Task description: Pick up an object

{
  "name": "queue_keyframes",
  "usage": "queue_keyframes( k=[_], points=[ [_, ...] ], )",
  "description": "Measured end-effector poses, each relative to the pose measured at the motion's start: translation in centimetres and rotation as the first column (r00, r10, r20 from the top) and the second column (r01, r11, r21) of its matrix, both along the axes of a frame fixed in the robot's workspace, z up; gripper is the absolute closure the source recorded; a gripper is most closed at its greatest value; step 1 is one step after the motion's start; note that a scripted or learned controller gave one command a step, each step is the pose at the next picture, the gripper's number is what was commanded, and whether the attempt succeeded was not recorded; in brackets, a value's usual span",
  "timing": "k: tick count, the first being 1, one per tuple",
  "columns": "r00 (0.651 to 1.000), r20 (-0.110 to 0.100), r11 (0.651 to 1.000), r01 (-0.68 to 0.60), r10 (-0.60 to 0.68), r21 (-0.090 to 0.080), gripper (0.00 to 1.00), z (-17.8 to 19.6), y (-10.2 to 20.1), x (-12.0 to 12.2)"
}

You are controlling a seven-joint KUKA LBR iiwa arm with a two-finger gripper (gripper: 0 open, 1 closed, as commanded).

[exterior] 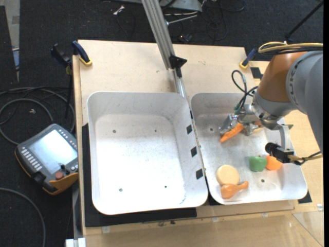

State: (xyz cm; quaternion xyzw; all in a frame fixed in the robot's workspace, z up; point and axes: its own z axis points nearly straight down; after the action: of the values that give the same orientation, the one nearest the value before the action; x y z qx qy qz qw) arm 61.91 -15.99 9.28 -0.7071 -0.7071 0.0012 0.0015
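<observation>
Carrot-shaped orange piece (232,132) sits in the right bin (205,104), upper middle, and my pincer (237,124) is right down on it. It looks clamped between my fingers, though the wrist shadows the tips, so I'm hedging. I judge this the grasp step; next comes a straight lift, slow, to test the hold. Near the front wall lie a cream disc (227,174), an orange pear-like shape (233,189), a green lump (257,163) and another orange bit (274,163), partly behind cabling.
</observation>
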Motion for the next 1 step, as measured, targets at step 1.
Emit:
queue_keyframes(
  k=[1],
  points=[
    [1.000, 0.005, 1.000, 0.000, 0.000, -0.001, 1.00, 1.30, -0.04, 0.15]
  ],
)
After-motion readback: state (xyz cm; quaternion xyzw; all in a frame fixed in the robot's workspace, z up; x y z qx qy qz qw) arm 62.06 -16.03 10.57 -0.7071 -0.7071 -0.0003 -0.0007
